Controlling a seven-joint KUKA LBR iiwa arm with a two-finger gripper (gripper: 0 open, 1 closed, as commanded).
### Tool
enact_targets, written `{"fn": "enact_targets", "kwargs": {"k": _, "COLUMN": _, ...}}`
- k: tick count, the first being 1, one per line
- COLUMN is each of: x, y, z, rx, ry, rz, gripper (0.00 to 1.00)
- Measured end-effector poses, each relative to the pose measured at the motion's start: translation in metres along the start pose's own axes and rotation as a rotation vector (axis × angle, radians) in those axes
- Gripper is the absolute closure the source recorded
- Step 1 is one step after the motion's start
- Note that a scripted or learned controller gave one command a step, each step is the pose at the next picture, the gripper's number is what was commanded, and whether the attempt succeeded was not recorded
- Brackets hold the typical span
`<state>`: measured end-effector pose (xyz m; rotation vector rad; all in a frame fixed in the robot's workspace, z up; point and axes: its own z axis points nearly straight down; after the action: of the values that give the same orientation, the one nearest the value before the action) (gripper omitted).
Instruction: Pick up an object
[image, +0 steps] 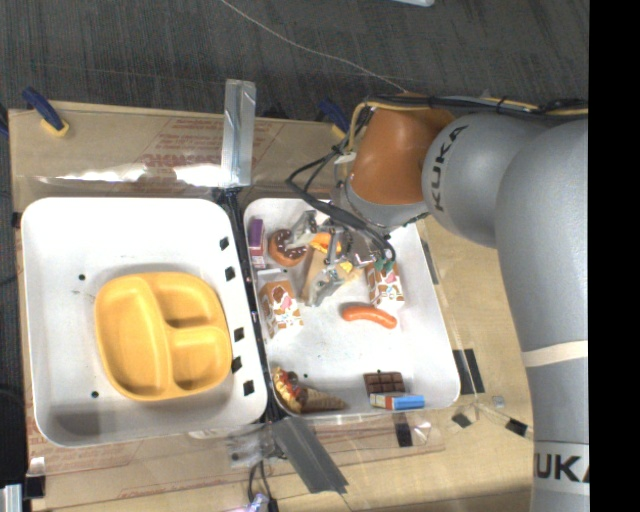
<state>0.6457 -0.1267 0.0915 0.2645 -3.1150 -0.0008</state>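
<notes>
Tool sits low in right bin among toy food near a donut; grip state can't be told. Sausage lies just beside. Yellow tray in left bin.

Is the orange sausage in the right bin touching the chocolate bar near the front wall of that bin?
Apart. The camera view shows bare white bin floor between the sausage and the chocolate bar, which lies nearer the front wall.

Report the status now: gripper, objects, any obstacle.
Gripper low in right bin, among toy foods; grasp cannot be confirmed. Sausage loose beside it. Yellow tray in left bin, apart.
</notes>
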Motion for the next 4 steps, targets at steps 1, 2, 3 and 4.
{"fn": "enact_targets", "kwargs": {"k": 1, "x": -0.004, "y": 0.001, "z": -0.013, "rx": 0.003, "ry": -0.015, "rz": -0.003, "gripper": 1.00}}
{"fn": "enact_targets", "kwargs": {"k": 2, "x": -0.001, "y": 0.001, "z": -0.011, "rx": 0.001, "ry": -0.004, "rz": -0.004, "gripper": 0.00}}
{"fn": "enact_targets", "kwargs": {"k": 3, "x": 0.043, "y": -0.042, "z": -0.010, "rx": 0.003, "ry": -0.015, "rz": -0.176, "gripper": 0.00}}
{"fn": "enact_targets", "kwargs": {"k": 4, "x": -0.004, "y": -0.035, "z": -0.004, "rx": 0.003, "ry": -0.003, "rz": -0.252, "gripper": 0.00}}
